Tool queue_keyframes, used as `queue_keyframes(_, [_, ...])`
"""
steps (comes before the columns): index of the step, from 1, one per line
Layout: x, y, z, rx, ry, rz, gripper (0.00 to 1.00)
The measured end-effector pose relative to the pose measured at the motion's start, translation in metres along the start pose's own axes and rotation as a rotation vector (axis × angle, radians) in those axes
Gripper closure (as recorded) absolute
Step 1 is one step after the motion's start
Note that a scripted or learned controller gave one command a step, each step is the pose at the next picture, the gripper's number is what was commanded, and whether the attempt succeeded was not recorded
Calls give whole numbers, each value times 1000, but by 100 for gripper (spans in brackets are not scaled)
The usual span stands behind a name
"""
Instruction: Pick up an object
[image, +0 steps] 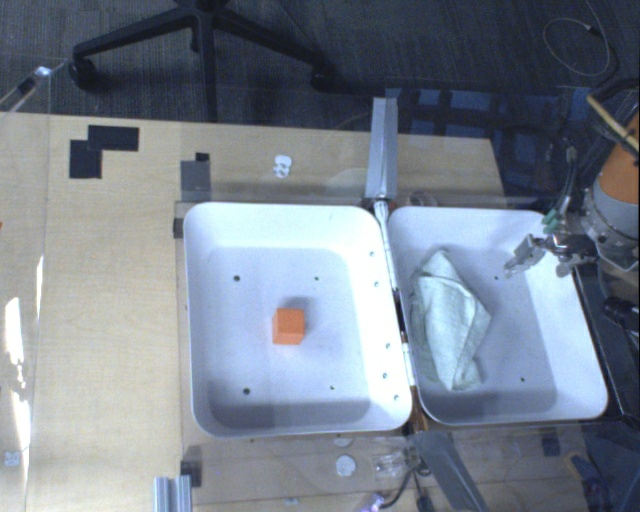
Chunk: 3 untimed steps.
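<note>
Nothing picked up yet, by the look of it. Orange block resting on the floor of the left bin, near the middle of the frame, alone and untouched. Crumpled white cloth lying in the right bin, against its left wall. Gripper hanging over the upper right part of the right bin, at the right edge of the frame, well apart from both cloth and block. Fingers: cannot tell whether apart or together; nothing seen between them. Whole of the pick probably still ahead: choosing a target, descending, closing, lifting.
</note>
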<state>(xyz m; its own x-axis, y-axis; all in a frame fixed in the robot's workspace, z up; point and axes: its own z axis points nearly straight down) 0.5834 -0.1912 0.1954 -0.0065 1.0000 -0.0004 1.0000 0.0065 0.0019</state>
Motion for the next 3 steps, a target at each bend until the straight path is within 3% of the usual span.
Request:
queue_keyframes(1, [-13,66,99,-5,-2,-166,0])
queue_keyframes(2, [-12,68,87,-10,-6,-172,100])
queue_keyframes(3, [22,87,-20,-5,-2,-57,100])
